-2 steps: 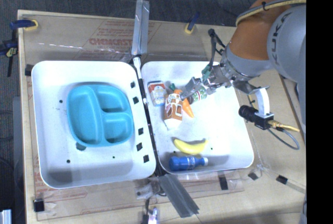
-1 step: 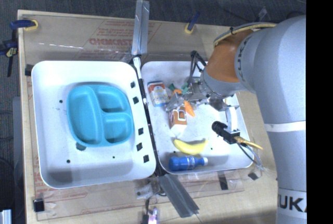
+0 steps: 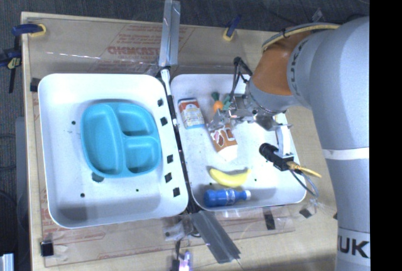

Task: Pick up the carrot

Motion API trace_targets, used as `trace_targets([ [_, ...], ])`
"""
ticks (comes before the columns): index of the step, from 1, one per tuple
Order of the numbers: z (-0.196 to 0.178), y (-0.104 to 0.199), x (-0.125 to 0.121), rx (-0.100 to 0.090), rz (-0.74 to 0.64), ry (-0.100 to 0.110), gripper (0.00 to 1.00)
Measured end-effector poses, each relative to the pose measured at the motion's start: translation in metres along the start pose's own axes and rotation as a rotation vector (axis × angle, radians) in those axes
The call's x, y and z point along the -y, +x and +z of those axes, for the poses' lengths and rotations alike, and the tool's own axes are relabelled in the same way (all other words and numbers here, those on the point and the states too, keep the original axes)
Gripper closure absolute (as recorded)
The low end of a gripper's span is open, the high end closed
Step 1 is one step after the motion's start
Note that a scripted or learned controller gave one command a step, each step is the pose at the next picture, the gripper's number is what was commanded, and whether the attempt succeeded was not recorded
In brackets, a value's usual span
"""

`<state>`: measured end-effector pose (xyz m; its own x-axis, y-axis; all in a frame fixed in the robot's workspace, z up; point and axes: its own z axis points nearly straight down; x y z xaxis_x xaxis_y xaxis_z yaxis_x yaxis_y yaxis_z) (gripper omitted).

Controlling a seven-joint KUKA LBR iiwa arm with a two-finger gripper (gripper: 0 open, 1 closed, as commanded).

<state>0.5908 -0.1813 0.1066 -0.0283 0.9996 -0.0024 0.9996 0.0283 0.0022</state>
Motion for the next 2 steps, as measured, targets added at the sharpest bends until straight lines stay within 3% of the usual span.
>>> trace_targets([
  [1, 0.009, 0.058, -0.034, 0.004, 0.317, -0.001, 1.0],
  [2, -0.086, 0.002, -0.012, -0.003, 0.341, 0.005, 1.0],
])
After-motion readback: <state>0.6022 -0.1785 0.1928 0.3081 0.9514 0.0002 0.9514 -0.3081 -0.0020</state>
